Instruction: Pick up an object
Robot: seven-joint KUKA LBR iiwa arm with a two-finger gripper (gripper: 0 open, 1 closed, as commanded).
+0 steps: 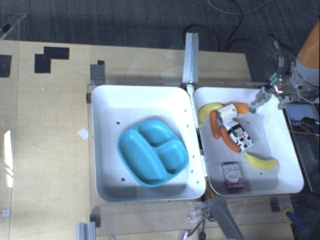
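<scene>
The right bin (292, 149) holds several small objects. A yellow banana (206, 111) lies at its upper left, beside a white block (227, 112) and an orange carrot-like piece (242, 107). An orange sausage (223, 134) curves down the middle, with a black-and-white toy (241, 136) against it. A second yellow banana (263, 162) lies lower right, and a small maroon box (232, 176) sits near the front wall. My gripper (271, 100) hangs over the bin's upper right corner, open, with nothing between its fingers. Its left fingertip (256, 104) is just right of the carrot piece.
The left bin (102, 149) carries a blue divided plate (152, 151). A metal rail (190, 59) runs up from the wall between the bins. The arm's orange band (310, 51) is at the far right. Cables lie on the dark floor behind the bench.
</scene>
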